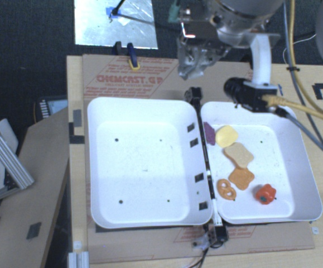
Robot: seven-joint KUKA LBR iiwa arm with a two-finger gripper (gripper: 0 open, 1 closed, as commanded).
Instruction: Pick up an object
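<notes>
while the metallic end effector (193,66) hangs, grip unclear, a knotted pretzel (226,188) lies in the smooth right bin (303,177)

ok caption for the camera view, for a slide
Gripper hangs above the bench behind two white bins; the right bin holds toy food, including a pretzel.

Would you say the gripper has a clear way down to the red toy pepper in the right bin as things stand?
Probably yes. The gripper is raised behind the bins, and the red pepper lies apart from the pretzel and the orange piece, with bare floor around it in the right bin. Nothing covers it.
</notes>
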